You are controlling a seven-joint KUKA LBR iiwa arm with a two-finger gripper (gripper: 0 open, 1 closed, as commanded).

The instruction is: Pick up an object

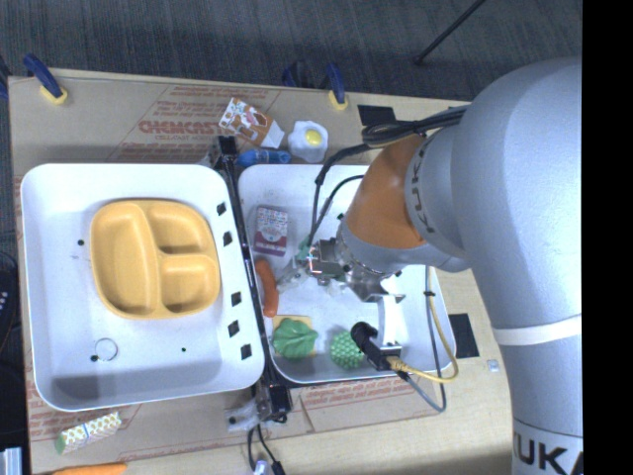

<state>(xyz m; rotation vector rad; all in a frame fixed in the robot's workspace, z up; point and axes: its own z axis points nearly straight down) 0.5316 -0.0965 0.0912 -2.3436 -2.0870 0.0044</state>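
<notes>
My gripper (pixel 318 261) hangs low inside the right bin (pixel 442 331), below the orange wrist band, near the bin's middle. Several small objects lie around it. A red and white packet (pixel 270 229) rests at the bin's upper left. An orange carrot-like stick (pixel 267 285) lies along the left wall, just left of the gripper. At the front are a green leafy toy (pixel 295 338) and a green knobbly ball (pixel 344 349). The arm hides the right half of the bin.
The left bin (pixel 49 265) holds a yellow divided plate (pixel 155 256). Behind the bins lie a small printed box (pixel 243 120), a blue item (pixel 265 155) and a yellow and white object (pixel 310 140). A black fitting with a yellow cable (pixel 425 374) hangs over the right bin's front.
</notes>
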